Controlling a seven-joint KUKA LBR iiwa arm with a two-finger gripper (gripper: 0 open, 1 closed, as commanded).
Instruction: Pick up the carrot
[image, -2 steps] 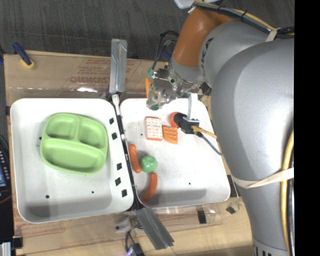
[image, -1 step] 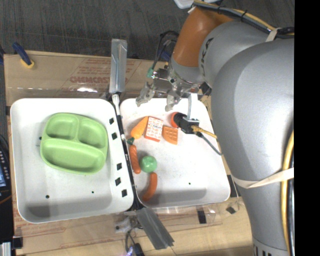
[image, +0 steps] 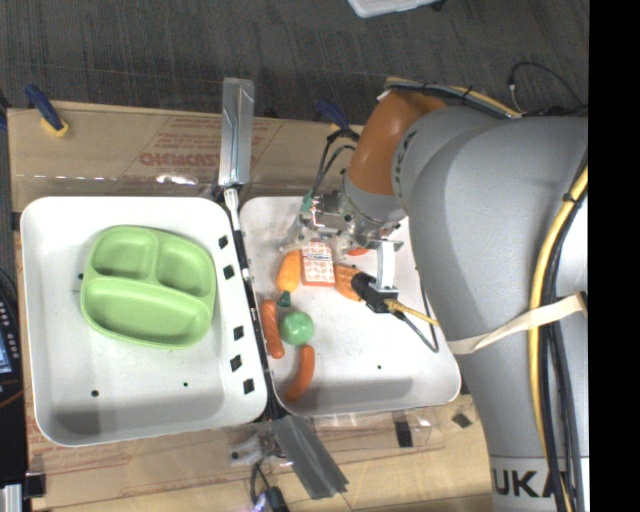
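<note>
My arm (image: 480, 230) reaches across the right bin (image: 420, 375). Left bin (image: 50, 400) holds a green divided plate (image: 150, 285). My pincer (image: 345, 235) hangs low over the right bin's far part; whether it is spread or pressed together, I cannot tell. Carrot (image: 288, 270) lies just left of a red-and-white packet (image: 317, 266). Nearer: green ball (image: 297, 327) between two orange sausages (image: 272, 330).

Bench (image: 120, 150) bearing two white bins (image: 50, 300)

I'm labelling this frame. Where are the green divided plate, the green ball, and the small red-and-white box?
green divided plate (image: 150, 287), camera view, on its centre ridge.
green ball (image: 297, 327), camera view, its middle.
red-and-white box (image: 317, 266), camera view, its top face.
</note>
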